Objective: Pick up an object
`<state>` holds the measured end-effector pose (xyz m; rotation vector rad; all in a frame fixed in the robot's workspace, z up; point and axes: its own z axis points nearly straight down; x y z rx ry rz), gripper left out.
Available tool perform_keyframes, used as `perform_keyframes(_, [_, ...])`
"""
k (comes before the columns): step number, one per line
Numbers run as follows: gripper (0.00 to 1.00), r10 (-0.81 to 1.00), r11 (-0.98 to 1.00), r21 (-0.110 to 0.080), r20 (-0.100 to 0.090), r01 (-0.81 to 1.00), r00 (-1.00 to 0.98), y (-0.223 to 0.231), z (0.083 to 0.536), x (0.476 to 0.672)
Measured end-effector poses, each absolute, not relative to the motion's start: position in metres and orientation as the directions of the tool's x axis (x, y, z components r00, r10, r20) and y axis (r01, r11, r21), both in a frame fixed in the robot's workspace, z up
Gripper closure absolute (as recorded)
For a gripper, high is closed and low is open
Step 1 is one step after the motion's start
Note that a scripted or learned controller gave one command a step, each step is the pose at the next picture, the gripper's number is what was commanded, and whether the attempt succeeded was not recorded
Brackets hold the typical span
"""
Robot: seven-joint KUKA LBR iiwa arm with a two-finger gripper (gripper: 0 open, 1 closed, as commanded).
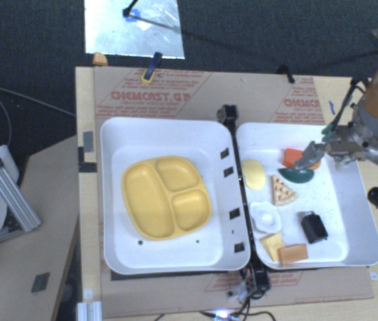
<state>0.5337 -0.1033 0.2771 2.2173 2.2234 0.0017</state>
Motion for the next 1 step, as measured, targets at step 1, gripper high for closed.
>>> perform_keyframes(1, [0.00,1.000,0.009,-0.003,0.002,1.000,-0.009,-0.0619,0.1791,0.5701])
